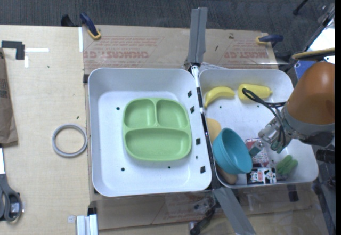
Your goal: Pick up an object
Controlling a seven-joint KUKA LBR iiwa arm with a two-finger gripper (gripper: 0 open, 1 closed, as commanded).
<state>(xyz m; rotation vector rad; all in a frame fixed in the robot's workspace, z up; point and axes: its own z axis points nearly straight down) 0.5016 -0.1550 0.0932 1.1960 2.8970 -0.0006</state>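
The right bin (234,77) holds several loose things. Two yellow bananas (219,94) (256,90) lie near its far wall. A blue bowl (233,151) rests tilted on its side at the bin's left, with a yellowish object (213,127) partly hidden behind it. A small printed box (262,176) and a green object (287,166) lie by the near wall. My gripper (270,140) hangs low over the bin's right half, just right of the bowl and above a small red and teal item (256,150). The orange band (318,95) hides the wrist above it.
The left bin (101,122) holds a green divided plate (157,129). A grey tape ring (70,139) lies on the wooden bench at the left, and scissors (9,202) sit at the lower left corner. Blue clamps (90,25) (270,39) grip the cardboard behind the bins.
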